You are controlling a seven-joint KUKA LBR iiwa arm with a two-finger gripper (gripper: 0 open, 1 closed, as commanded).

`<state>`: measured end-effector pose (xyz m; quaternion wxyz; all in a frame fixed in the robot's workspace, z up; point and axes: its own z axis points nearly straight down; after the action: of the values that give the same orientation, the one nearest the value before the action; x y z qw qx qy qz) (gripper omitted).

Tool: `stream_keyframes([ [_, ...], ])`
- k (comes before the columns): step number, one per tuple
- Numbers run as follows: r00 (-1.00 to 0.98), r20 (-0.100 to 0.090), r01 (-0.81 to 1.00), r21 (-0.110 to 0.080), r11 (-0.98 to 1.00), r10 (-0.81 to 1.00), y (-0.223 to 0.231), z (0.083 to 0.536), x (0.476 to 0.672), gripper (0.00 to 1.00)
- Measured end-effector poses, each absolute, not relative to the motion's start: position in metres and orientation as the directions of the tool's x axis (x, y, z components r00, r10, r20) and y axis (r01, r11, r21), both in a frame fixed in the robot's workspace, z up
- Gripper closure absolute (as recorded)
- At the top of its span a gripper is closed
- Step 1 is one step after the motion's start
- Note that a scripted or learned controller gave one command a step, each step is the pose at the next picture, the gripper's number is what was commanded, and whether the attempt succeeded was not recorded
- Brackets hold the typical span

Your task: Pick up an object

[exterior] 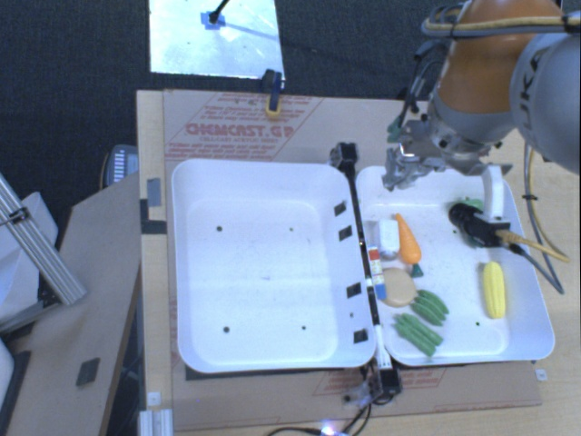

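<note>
From my station I saw green pods [424, 321], a yellow corn cob [493, 289] and an orange carrot [408, 238] lying in the right bin [526, 334], with the jaws [397, 178] poised above its far-left corner, their opening unreadable.

My grey arm with its orange band [508, 53] runs off the top and right edges. My 2-finger metal gripper [399, 173] is too blurred to read its fingers. My wrist covers the back corner of the right shallow white plastic bin [531, 334].
</note>
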<state>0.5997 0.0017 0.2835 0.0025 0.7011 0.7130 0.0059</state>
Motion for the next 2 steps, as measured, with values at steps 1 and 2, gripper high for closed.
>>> stream_keyframes([
  [1, -0.011, 0.002, 1.000, 0.004, 0.011, 1.000, 0.071, 0.279, 0.608, 1.00],
  [2, 0.000, 0.000, 1.000, -0.003, 0.000, 1.000, 0.054, 0.239, 0.579, 1.00],
])
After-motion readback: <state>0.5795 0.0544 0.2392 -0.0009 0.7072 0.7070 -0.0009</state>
